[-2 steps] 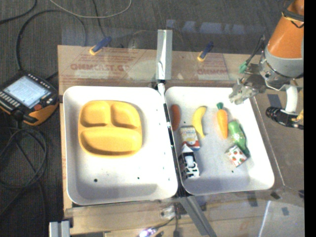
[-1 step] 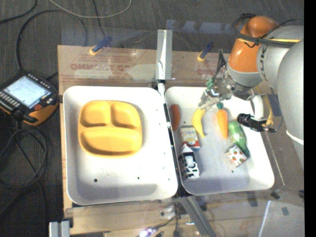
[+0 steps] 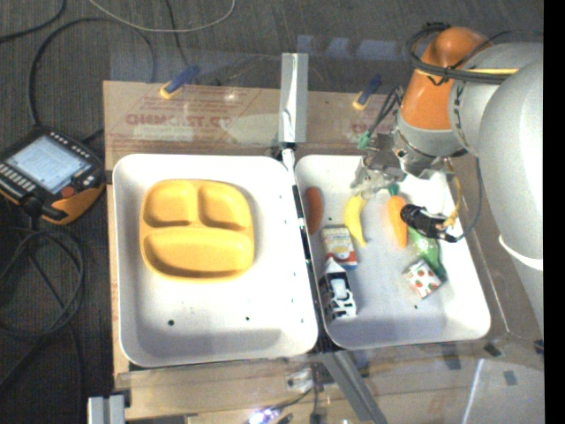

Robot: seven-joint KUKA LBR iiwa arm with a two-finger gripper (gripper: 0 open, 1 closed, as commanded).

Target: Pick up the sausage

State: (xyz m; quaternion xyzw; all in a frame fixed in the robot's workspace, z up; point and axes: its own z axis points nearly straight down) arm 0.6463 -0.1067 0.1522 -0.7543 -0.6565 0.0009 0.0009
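The yellow tray (image 3: 199, 228) sits in the left bin (image 3: 132, 325), out of play. The sausage (image 3: 313, 208) lies hard against the right bin's (image 3: 459, 325) left wall, so a descending finger could catch the rim or merely nudge it. The banana (image 3: 355, 219) and carrot (image 3: 398, 221) lie nearer the hand (image 3: 378, 177), hovering above them and inviting a wrong grab; whether it is spread or closed I cannot tell.
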